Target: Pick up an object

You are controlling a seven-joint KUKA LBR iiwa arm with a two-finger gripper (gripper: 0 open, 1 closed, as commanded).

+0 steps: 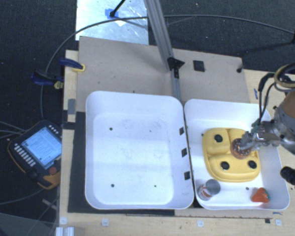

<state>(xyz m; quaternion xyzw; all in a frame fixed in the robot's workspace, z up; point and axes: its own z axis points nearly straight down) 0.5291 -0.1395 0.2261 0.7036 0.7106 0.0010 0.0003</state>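
Two white bins sitting side by side. The arm is reaching in over the right bin. A yellow tray is lying in it, the gripper hovering over the tray's brown spot. Can't tell its state. Below the tray: grey cup, then orange piece to the cup's right.

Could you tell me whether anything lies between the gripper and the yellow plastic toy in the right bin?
Nothing visible does: the gripper is right over the yellow plastic toy, at its brownish round spot.
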